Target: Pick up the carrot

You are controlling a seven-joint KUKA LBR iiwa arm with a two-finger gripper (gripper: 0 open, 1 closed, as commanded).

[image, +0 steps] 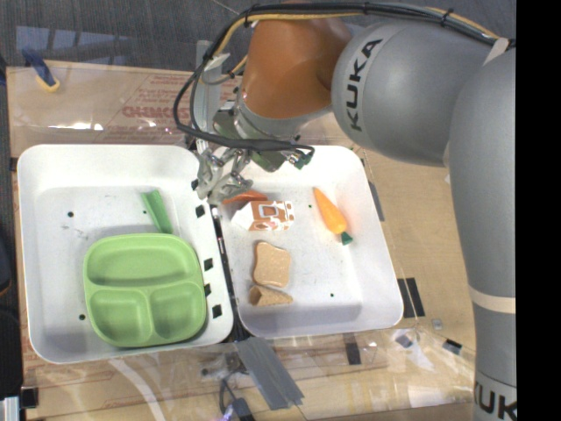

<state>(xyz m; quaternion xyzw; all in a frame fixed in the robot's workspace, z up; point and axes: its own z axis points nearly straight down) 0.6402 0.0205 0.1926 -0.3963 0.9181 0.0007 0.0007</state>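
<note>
The carrot [330,210], orange with a small green stub at its lower end, lies slantwise in the right part of the right bin [377,270]. My gripper [221,182] hangs under the orange wrist band at the upper left corner of that bin, close to the wall between the bins. It is well to the left of the carrot and apart from it. The fingers [209,182] look open, and I see nothing between them.
An orange-and-white toy [270,216] and a reddish piece [244,198] lie just right of the gripper. Two bread-like pieces [272,267] sit below them. The left bin [44,235] holds a green divided plate [145,289] and a green stick [158,210].
</note>
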